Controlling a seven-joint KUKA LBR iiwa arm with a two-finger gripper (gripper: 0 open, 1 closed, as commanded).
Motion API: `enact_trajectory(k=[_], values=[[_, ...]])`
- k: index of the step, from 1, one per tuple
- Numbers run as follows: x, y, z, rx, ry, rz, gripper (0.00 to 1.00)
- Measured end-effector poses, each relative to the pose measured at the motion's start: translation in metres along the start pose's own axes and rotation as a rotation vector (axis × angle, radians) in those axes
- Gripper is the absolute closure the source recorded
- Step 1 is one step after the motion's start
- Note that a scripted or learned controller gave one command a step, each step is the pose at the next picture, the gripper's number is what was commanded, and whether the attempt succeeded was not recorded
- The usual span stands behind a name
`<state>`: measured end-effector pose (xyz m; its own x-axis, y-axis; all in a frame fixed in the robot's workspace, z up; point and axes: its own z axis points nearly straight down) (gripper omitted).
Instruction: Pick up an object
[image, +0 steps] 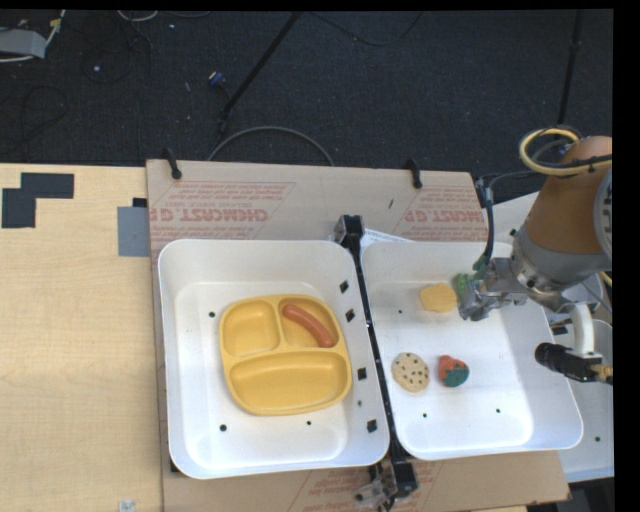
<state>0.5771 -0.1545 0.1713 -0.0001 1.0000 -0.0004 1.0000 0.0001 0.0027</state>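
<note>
The right bin (540, 420) holds three small items. A flat yellow piece (436, 297) lies near its back left. In front of that piece are a round chocolate-chip cookie (410, 371) and a red and green toy fruit (453, 371). My gripper (470, 298) hangs low over the right bin, just right of the yellow piece and close to touching it. The grey arm with its orange band (575, 215) comes in from the right above it.
The left bin (190, 420) holds a yellow divided tray (285, 385) with a red sausage (309, 323) in its back right compartment. A black divider (362, 330) runs between the bins. A black part (570, 362) sticks out over the right bin's right rim.
</note>
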Motion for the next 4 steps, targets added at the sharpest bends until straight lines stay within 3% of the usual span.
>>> enact_trajectory(k=[1,4], values=[[-0.001,0.001,-0.046,0.0,0.0,-0.001,1.0],[0.16,0.022,-0.052,0.007,0.002,-0.005,1.0]])
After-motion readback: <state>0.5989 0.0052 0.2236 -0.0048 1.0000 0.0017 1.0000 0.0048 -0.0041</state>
